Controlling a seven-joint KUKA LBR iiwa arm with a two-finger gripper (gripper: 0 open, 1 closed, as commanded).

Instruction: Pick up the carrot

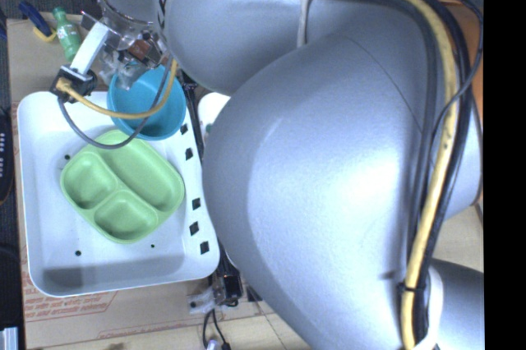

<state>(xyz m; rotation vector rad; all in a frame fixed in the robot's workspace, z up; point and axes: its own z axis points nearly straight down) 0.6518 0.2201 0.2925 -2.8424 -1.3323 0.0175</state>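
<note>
The carrot could not be located from where I stood; the grey arm (345,176) covered the right-hand bin almost entirely, and no carrot lay in the exposed part of the left bin (41,200). Its position relative to the gripper therefore could not be established.

The gripper (123,65) was at the far edge of the left bin, directly over the rim of a blue bowl (152,106). Whether it was parted or closed, I could not tell; brackets and cabling crowded the view there. Nothing was seen held in it.

A green divided plate (123,188) lay in the middle of the left bin, its far edge touching or slightly overlapped by the bowl. A yellow cable looped from the wrist down across the bowl and the bin's far left corner.

In my judgement, the task stood at the search or approach step, with no grasp made. The next move would call for finding the carrot and bringing the gripper above it.
</note>
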